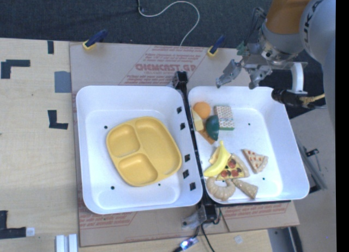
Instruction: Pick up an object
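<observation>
White bins: we count two. Right bin (283, 136) holds one banana (219, 161), one orange (202, 109), two pizza slices and more; left of it, one yellow tray (143, 150). Gripper (241, 79) hovers above its far rim, fingers spread, holding nothing.

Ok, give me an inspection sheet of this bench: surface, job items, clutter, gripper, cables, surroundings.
Surface: cardboard sheet under two white bins, left bin and right bin.
Job's things: toy food in the right bin: banana, orange, pizza slice, wafer block, dark green piece, pretzel.
Clutter: yellow divided plate in the left bin.
Gripper: gripper open, above the right bin's far edge, holding nothing.
Cables: white cable looped on the dark floor beyond the bench.
Surroundings: two clamps, left clamp and right clamp, on the cardboard's far edge.
</observation>
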You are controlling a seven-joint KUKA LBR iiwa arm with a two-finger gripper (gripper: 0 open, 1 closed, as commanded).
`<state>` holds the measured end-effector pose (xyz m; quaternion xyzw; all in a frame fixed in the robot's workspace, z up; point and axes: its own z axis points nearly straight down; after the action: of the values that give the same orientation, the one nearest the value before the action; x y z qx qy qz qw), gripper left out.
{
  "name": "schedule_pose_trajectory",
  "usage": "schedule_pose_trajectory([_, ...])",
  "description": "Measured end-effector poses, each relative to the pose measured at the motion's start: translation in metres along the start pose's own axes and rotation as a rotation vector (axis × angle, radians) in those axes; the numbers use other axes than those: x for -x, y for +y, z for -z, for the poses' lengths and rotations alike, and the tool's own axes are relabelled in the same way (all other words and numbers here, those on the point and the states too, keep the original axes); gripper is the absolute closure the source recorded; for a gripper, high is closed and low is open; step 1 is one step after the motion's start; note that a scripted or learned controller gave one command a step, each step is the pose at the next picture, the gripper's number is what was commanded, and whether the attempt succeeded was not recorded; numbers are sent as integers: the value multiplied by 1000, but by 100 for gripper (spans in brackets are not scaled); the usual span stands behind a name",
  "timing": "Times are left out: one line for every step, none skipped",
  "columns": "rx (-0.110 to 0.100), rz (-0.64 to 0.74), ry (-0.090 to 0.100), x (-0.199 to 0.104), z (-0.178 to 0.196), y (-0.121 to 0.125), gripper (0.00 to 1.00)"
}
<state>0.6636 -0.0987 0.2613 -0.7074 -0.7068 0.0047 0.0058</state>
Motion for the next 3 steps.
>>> schedule_pose_trajectory([14, 3, -2, 0, 9, 2, 0])
schedule_pose_trajectory([9, 3, -3, -1, -55, 6, 0])
schedule_pose_trajectory([8, 3, -2, 1, -117, 13, 0])
